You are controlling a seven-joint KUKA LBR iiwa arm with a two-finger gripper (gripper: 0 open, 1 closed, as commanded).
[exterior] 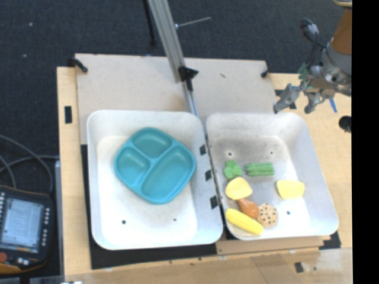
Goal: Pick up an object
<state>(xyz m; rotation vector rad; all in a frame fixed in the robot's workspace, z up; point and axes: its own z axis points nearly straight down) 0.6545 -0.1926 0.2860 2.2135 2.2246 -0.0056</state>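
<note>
My gripper (301,102) hangs open above the far right corner of the right bin (308,136), with nothing between its fingers. In that bin lie several toy foods: a green piece (233,170), a green ridged piece (260,169), a yellow slice (238,189), a second yellow piece (290,189), an orange sausage-like piece (249,207), a speckled cookie (267,215) and a yellow corn-like piece (243,222). They all sit in the near half of the bin, well below the gripper.
The left bin (103,218) holds a teal divided plate (155,164). A slanted metal post (169,34) rises behind the bins. A tablet device (21,220) sits at the left, off the bench.
</note>
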